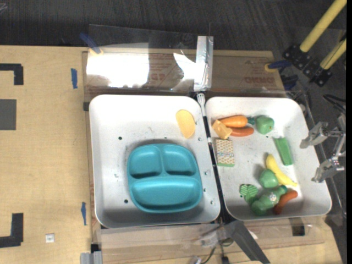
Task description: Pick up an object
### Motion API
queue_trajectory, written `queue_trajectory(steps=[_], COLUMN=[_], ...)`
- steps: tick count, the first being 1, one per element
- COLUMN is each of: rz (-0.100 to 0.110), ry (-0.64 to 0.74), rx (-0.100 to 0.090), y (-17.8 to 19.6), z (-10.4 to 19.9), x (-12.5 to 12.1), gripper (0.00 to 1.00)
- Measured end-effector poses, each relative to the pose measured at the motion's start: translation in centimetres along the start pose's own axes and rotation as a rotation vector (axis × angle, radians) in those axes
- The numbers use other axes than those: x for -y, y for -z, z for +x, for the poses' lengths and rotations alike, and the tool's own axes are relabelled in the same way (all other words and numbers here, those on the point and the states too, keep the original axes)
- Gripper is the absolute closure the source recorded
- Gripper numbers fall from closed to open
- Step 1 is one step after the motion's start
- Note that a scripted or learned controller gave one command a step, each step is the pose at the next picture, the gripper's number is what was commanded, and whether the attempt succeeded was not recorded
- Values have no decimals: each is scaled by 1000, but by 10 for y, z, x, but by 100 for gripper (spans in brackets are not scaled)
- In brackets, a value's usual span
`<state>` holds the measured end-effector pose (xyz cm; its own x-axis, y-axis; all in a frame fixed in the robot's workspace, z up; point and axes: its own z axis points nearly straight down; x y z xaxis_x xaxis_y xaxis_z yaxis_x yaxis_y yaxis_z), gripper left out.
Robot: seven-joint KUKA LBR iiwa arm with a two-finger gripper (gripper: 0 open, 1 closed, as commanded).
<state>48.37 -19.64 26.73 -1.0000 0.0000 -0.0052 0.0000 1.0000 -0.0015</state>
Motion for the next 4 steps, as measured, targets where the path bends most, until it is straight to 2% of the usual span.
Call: queue_trajectory(steps=[1,2,3,4], rz=[-7,-1,3,5], ry=[209,338,460,487], rx=[-8,0,4,8], y=[-159,-173,-178,-178], z=[6,-4,-12,-11], x=[14,26,27,27], gripper=[0,0,0,0])
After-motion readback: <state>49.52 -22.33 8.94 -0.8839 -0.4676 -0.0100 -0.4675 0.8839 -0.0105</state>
